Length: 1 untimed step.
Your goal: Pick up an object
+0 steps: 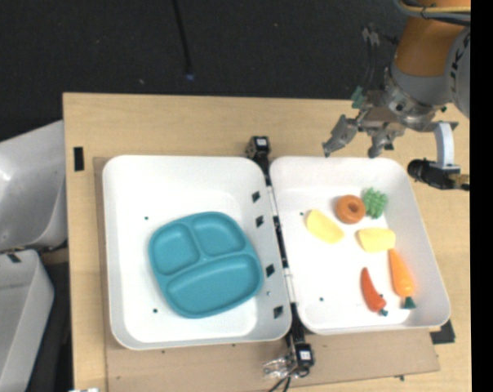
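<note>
Task objs sit in the right shallow white plastic bin (421,219), all small toy foods: round orange donut-like ring (350,209) w/ a bumpy green broccoli-like piece (375,202) just beside it on its right, near touching; pale yellow lemon-shaped piece (323,226) left of and below the ring; yellow blocky chunk (375,238) below the ring; orange carrot w/ green tip (402,277) lying lengthwise near the bin's right wall; red chili pepper (371,290) left of the carrot, roughly parallel to it, apart. None of them lifted, all flat on the bin floor

Grey arm w/ orange band (430,31) comes in from upper right, wrist angled down and leftwards. Gripper (359,143) hangs over the far rim of the right bin, above the light wood surface (189,125), well apart from the toys. Two dark fingers (337,135) are spread apart, nothing between them, so open & holding nothing

Left shallow white plastic bin (124,186) holds a teal 3-compartment plastic plate (204,264), lying flat near the middle. Black clips (258,146) along the seam between the two bins. A white machine housing (22,211) stands at the left edge, off the surface. Nothing lies between gripper & toys besides the bin rim
</note>
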{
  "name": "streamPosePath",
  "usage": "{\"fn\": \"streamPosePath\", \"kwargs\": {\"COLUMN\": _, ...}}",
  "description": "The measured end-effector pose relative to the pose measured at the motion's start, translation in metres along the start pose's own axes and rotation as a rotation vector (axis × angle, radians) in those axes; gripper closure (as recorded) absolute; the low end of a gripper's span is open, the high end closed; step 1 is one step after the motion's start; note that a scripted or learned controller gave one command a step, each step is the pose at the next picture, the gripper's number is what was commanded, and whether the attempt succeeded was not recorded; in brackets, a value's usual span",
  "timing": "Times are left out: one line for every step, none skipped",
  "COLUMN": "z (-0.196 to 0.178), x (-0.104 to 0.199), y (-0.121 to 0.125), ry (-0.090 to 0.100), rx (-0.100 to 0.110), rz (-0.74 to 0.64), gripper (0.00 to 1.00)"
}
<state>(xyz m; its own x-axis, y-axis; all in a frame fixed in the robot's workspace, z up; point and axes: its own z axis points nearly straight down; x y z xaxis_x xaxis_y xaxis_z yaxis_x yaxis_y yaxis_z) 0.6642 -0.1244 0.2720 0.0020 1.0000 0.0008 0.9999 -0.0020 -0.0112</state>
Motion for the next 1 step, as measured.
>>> {"fn": "streamPosePath", "kwargs": {"z": -0.0079, "x": 0.0003, "y": 0.0018, "ry": -0.001, "rx": -0.013, "rz": -0.002, "gripper": 0.00}}
